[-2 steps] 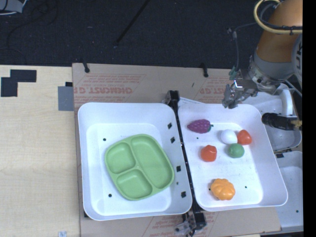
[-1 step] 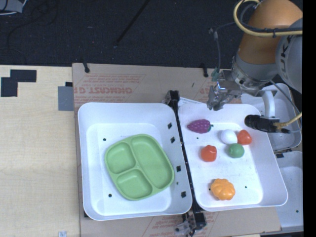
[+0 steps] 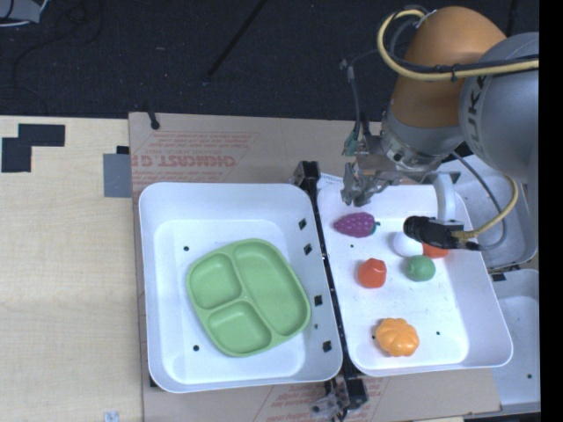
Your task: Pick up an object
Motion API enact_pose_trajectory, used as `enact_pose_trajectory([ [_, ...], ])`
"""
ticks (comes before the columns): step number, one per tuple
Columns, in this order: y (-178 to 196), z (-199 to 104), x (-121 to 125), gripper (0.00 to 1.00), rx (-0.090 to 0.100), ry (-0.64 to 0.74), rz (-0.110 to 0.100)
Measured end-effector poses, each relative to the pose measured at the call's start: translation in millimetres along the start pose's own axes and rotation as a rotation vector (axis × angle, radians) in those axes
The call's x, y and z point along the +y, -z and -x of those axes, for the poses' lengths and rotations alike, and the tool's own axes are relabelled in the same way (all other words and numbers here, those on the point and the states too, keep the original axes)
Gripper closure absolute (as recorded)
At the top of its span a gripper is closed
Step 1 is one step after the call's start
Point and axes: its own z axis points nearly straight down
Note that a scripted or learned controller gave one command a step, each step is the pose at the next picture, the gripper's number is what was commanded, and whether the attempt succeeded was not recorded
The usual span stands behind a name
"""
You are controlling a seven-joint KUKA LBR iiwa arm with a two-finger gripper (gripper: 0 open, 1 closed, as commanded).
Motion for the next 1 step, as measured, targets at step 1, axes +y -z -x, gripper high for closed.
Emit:
enact_pose_trajectory([
  [1, -19.4, -50.7, -11.8, 1.0, 0.0, 0.0, -0.001],
])
